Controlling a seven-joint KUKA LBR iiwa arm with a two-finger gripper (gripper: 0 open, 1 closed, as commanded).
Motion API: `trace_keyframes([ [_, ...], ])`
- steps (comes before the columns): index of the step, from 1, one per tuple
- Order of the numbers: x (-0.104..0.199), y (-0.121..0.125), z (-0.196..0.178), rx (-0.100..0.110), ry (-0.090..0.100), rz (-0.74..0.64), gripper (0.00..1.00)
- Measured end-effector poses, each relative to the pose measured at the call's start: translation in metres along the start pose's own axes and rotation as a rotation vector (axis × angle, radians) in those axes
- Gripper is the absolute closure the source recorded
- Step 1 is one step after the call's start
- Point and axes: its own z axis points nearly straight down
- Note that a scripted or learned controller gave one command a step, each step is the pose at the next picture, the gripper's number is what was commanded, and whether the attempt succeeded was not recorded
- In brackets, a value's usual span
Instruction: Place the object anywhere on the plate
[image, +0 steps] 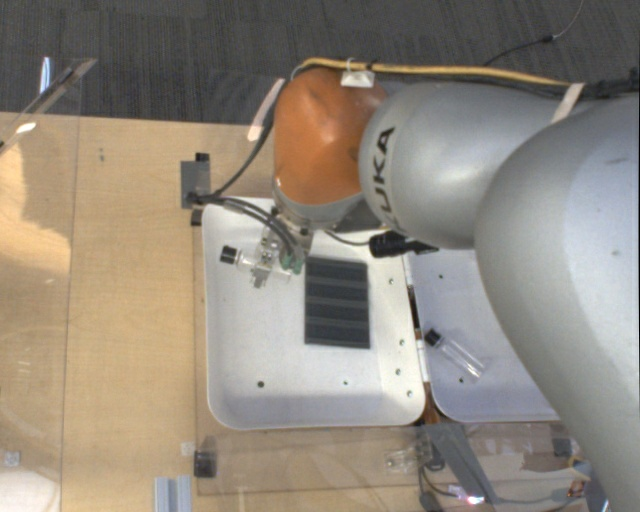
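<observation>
Nearest the camera, a clear vial (456, 353) with a black cap lies on its side in the right bin (450, 300), close to the wall it shares with the left bin (260, 370). It is at about 4 o'clock from the dark ribbed plate (337, 300), which lies flat in the left bin. Farther back, the gripper (272, 256) hangs just beside the plate's 10 o'clock corner. How wide it is open, or whether it grips anything, cannot be told. The pick seems not yet done. The next move likely calls for crossing to the vial and closing across its narrow body.
</observation>
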Motion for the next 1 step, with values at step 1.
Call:
trace_keyframes([
  [1, 0.1269, -0.0091, 0.0097, 0.008, 0.006, 0.069, 1.00],
])
